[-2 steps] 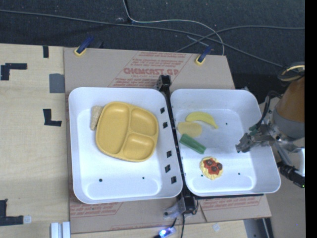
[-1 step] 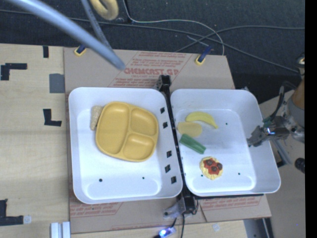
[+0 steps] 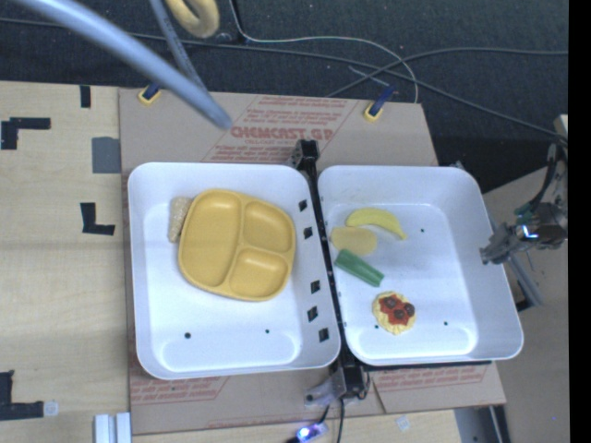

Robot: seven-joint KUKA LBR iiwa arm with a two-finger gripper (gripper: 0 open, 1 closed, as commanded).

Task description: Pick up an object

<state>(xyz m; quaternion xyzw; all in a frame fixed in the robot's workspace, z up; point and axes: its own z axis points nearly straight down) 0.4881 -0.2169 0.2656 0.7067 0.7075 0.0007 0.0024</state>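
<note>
In the right bin (image 3: pixel 462 335), nearest the front rim, lies a small pizza slice (image 3: pixel 394 312), with bare white floor to its right. Just beyond it sit a green pod (image 3: pixel 358 268), a pale yellow piece (image 3: pixel 355 240) and a banana (image 3: pixel 376 221), grouped toward the bin's left wall, apart from the far rim. The left bin (image 3: pixel 222 353) holds a yellow divided plate (image 3: pixel 237 245) with a tan sponge (image 3: pixel 177 218) touching its left edge; its near floor is open. The gripper (image 3: pixel 517 240) hangs outside the right bin's right rim, above the desk (image 3: pixel 55 293); whether its fingers are wide or narrow cannot be told.
</note>
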